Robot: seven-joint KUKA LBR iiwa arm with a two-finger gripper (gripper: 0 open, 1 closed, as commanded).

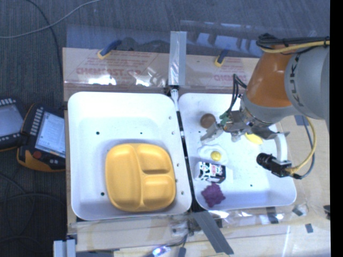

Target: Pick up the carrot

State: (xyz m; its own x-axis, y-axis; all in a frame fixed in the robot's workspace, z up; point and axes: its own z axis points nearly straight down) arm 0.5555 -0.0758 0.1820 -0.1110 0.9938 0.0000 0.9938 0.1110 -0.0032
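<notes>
1. Arm pose. The arm [300, 84] reaches in from the right over the right bin [278, 197], its orange band [270, 82] above the bin's far right part. The wrist bends down and to the left, putting the gripper [224, 126] low over the far half of the bin, just right of a brown round item [207, 120] and above a fried-egg toy [215, 155]. A yellow item [253, 138] lies partly under the wrist.

2. Claw. Whether it is released or clenched cannot be told (its tip is lost against the wrist hardware and cables). Nothing can be confirmed as grasped.

3. Carrot. Its place cannot be made out with any confidence among the items by the gripper.

4. Other contents. A black-and-white carton [210, 171] and a purple item [213, 195] lie nearer the front. The left bin [86, 116] holds a yellow divided tray [141, 175].

5. Writing. The letters "KUK" are legible on the grey arm casing. Red print on the cardboard [107, 68] behind the bins is too blurred to read, as is the carton's print.
</notes>
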